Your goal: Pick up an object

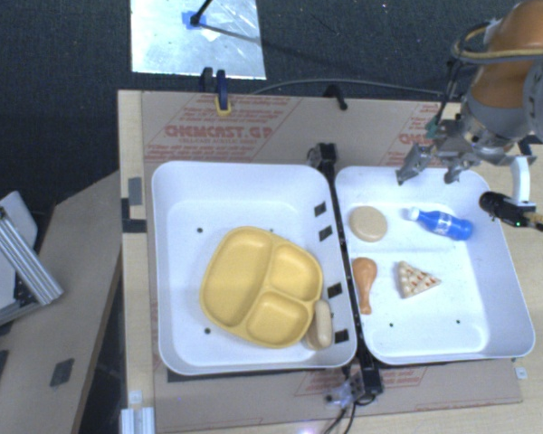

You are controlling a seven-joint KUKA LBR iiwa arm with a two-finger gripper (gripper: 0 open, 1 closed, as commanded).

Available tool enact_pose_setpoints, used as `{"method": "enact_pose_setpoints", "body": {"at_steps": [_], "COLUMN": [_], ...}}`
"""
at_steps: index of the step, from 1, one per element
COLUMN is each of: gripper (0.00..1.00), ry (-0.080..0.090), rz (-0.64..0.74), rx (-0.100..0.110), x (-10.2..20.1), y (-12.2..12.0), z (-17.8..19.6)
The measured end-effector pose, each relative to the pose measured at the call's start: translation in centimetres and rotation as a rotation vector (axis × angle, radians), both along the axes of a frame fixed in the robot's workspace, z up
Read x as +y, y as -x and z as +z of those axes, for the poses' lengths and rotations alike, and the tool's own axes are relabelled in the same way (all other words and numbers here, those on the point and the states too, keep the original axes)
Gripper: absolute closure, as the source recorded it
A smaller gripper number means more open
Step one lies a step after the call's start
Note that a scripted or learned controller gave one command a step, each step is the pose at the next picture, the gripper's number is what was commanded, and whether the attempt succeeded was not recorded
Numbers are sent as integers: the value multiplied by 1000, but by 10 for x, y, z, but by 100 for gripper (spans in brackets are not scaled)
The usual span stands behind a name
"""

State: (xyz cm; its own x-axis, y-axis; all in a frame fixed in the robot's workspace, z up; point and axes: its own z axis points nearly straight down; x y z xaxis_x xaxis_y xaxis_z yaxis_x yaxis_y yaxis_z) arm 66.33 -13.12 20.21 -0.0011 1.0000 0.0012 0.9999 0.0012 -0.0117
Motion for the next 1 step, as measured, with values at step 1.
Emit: {"method": "enact_pose_setpoints", "body": {"at_steps": [1], "gripper": [0], "ry": [2], "rz": [2], "rx": [-13], "x": [0], "y": [-3], "z": [9]}}
